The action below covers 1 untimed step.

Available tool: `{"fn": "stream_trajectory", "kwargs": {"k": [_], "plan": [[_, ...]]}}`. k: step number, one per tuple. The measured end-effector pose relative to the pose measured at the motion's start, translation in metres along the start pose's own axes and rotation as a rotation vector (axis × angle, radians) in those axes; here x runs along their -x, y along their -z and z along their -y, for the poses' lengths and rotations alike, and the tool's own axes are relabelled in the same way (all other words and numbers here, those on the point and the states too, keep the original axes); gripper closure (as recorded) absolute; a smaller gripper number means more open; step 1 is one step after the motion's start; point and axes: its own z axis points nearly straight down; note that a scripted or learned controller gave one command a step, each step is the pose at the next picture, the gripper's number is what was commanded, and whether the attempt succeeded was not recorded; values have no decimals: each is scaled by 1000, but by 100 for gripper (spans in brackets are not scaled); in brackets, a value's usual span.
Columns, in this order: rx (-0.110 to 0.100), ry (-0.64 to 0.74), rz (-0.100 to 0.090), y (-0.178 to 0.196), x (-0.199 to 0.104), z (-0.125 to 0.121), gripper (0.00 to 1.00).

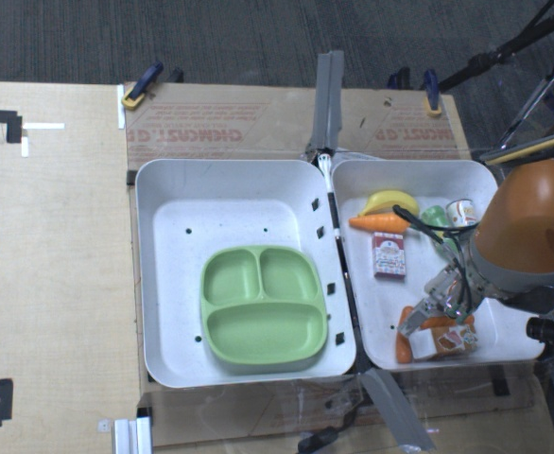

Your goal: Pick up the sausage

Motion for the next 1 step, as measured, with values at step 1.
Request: {"fn": "stream_trajectory", "kwargs": {"k": [1], "plan": [[1, 189, 1, 87, -36, -36, 0]]}}
